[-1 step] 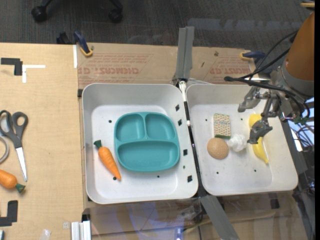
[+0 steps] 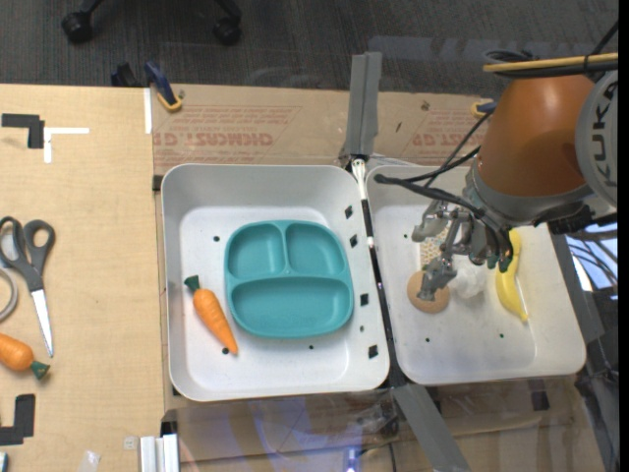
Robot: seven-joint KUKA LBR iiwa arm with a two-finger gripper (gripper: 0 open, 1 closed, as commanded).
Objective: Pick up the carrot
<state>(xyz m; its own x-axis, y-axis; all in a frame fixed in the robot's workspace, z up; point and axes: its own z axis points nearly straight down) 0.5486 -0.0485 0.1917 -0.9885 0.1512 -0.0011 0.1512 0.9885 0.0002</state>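
Note:
An orange carrot [image 2: 212,319] with a green top lies in the left bin [image 2: 182,214], just left of the teal divided plate [image 2: 289,278], its tip pointing toward the front. My gripper [image 2: 444,262] hangs over the right bin [image 2: 550,352], far to the right of the carrot. It sits right above a round tan disc [image 2: 428,293]. Nothing can be made out in its grasp.
A yellow banana [image 2: 509,285] and a white object [image 2: 472,281] lie in the right bin beside the gripper. On the wooden bench to the left lie scissors [image 2: 29,268] and a second carrot [image 2: 16,354]. The arm's orange band [image 2: 536,136] looms over the right bin.

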